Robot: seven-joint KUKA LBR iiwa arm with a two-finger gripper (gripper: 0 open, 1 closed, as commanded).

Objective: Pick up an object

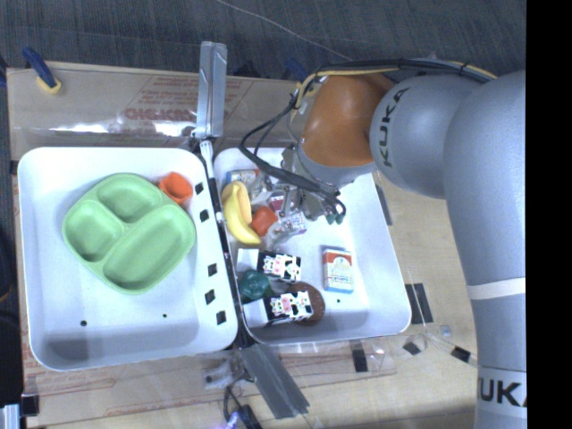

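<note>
Grey arm's two-finger gripper low at frame centre, in right white bin, beside curved yellow banana; finger state: cannot tell. Green divided plate at left.

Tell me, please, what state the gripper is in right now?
Gripper: low in the right bin beside the banana; open or shut cannot be told.

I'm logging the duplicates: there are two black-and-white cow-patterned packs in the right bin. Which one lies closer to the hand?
The upper cow-patterned pack, just below the banana. It sits nearer the hand than the lower pack, by the bin's front wall.
</note>
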